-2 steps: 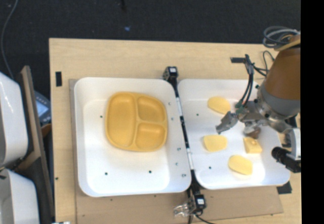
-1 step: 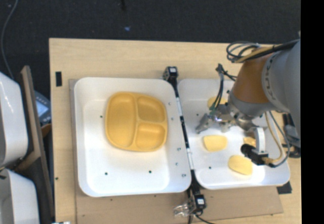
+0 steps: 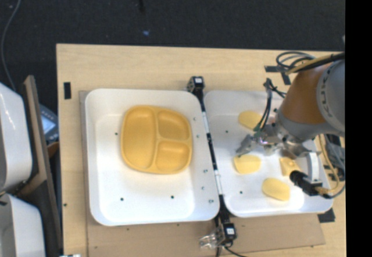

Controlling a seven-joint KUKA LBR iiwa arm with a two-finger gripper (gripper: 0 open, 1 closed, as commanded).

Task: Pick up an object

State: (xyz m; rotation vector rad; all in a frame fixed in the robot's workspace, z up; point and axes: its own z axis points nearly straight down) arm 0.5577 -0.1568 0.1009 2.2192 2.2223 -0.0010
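Several yellow food-like pieces lie in the right bin (image 3: 232,203): one at the back (image 3: 250,118), one in the middle (image 3: 248,163), one near the front (image 3: 276,188), and a small orange piece (image 3: 288,166) further right. My gripper (image 3: 260,141) hangs low over this bin, between the back piece and the middle piece, just above the middle one. Nothing is visibly held in it. The arm's orange band (image 3: 302,99) and grey body cover the bin's right part.
The left bin (image 3: 104,203) holds a yellow divided plate (image 3: 156,138) at its centre. A ridge with black clamps (image 3: 196,83) separates the two bins. Cables (image 3: 325,174) trail on the right side of the bench.
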